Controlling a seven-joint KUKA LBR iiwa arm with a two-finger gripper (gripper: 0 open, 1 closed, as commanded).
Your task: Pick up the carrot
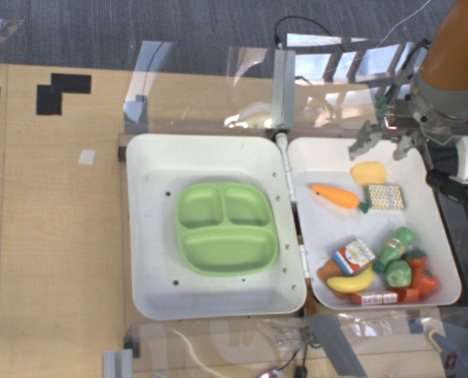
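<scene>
The carrot [336,196], orange with a green stub at its right end, lies flat in the upper middle of the right bin [317,246]. My gripper [385,142] hangs over the bin's far right corner, up and to the right of the carrot and well apart from it. Its fingers [363,139] are spread open with nothing between them.
A yellow piece [369,172] and a speckled box [385,198] lie just right of the carrot. Toy food crowds the bin's near end: banana [351,281], green bottle [395,246], small carton [354,255], red items [420,283]. The left bin [147,235] holds a green divided plate [227,228].
</scene>
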